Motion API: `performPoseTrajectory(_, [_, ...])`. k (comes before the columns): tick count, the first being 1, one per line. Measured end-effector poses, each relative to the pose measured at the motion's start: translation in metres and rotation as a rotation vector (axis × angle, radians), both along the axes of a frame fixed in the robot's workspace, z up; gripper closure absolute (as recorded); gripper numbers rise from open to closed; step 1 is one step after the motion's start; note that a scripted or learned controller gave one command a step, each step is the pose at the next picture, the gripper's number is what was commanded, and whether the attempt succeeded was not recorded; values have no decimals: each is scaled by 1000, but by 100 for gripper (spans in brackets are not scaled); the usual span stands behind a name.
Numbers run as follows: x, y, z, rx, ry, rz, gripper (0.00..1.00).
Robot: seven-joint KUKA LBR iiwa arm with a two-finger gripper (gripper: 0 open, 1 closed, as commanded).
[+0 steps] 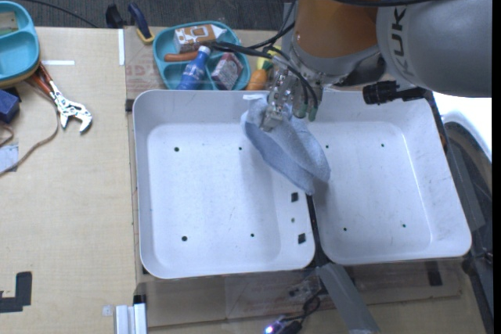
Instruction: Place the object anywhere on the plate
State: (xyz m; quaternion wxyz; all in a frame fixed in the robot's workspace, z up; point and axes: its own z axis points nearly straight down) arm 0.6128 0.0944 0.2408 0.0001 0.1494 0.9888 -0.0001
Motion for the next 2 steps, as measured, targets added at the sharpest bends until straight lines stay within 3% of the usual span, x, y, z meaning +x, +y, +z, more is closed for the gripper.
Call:
performPoseTrajectory(1, [-27, 40, -7, 1, 1, 297, 100])
performPoseTrajectory(2, [-27, 40, -6, 1, 0, 297, 0])
